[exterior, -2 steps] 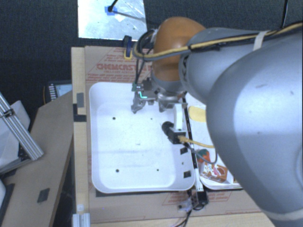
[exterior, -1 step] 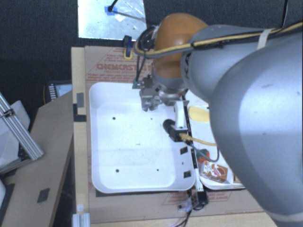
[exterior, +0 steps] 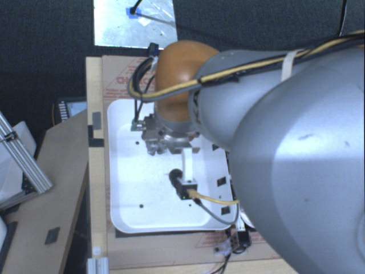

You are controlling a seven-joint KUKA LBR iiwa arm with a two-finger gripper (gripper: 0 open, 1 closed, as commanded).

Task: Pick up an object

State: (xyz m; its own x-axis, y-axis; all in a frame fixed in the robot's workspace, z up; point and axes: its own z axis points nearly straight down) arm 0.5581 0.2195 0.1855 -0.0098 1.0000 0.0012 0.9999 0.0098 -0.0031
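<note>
The arm [exterior: 274, 141] reaches over the left bin [exterior: 128, 210], gripper [exterior: 171, 144] low above its floor; its opening cannot be told, and no object to pick is discernible.

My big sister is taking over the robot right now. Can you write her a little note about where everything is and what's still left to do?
End effector: down low over the left white bin, near its upper middle. The wrist hides it from above, so open or shut is impossible to tell.
Arm: reaches in from the right and covers most of the right side of the view.
Things to pick: none can be made out on the visible bin floor, just a few small dark marks. Anything under the arm is hidden.
Done: no pick can be confirmed.
Left: check what is beneath the end effector, then pick up an object and lift it.
</note>
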